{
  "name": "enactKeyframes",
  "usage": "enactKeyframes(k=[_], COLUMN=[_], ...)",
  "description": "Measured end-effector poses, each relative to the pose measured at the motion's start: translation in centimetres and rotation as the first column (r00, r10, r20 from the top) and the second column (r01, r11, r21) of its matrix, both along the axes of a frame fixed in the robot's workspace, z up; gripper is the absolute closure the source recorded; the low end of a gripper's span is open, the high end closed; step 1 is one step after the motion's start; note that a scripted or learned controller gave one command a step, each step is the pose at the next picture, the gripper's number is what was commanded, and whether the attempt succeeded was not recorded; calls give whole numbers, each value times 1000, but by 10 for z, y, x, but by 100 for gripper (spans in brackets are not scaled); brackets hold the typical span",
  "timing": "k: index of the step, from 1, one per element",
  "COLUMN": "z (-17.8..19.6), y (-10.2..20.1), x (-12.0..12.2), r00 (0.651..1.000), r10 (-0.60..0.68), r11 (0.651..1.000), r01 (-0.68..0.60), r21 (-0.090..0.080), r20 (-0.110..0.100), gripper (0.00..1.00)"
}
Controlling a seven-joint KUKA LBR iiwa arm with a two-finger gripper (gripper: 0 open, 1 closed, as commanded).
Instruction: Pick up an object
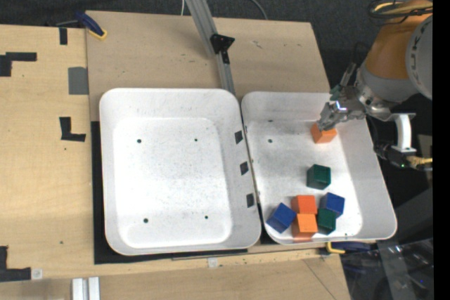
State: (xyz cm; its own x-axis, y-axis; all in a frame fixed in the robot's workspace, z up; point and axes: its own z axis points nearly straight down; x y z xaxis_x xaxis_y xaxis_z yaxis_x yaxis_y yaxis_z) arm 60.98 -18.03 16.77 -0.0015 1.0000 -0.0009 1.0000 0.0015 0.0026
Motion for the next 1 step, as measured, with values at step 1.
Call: enactKeyframes(k=[1], z=[44], y=[4], x=[6], r00=[1000], r10=[1], r11=[1000], r01=[-1], r21=[0], r20=[2], gripper=[100])
